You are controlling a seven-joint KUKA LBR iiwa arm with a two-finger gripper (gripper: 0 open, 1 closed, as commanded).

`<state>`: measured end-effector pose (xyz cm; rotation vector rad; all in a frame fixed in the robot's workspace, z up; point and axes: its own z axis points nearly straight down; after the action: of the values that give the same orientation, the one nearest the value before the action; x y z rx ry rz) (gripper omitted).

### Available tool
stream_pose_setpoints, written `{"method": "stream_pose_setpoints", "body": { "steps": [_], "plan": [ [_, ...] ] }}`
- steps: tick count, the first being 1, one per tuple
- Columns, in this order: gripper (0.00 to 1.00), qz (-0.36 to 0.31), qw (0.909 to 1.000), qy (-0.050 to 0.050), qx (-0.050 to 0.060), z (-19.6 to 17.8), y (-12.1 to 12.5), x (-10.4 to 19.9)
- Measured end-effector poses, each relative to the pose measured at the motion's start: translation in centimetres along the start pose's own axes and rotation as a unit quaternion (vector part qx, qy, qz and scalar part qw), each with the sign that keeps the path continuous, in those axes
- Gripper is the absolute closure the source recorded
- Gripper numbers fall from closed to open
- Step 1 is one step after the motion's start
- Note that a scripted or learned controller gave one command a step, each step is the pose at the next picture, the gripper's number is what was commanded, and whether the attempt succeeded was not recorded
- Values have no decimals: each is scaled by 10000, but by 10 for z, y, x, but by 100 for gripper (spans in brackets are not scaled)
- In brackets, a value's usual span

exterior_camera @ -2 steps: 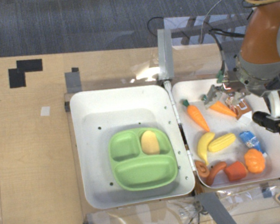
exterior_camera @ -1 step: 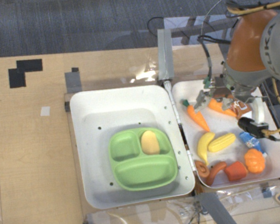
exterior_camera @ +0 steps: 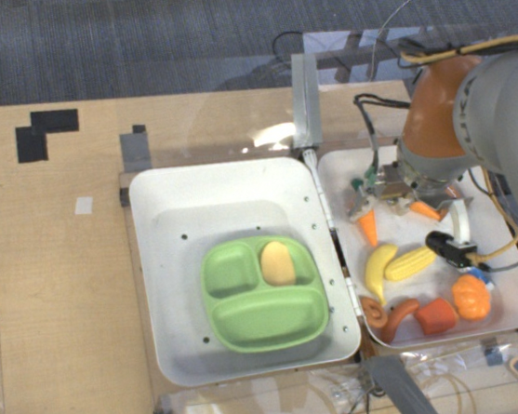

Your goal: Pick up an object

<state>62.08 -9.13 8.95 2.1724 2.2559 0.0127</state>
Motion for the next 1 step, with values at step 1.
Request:
{"method": "stream_pose_setpoints", "body": {
  "steps": [1],
  "plan": [
    [100,-2,10000,14,-29,-13,3,2]
  ]
}}
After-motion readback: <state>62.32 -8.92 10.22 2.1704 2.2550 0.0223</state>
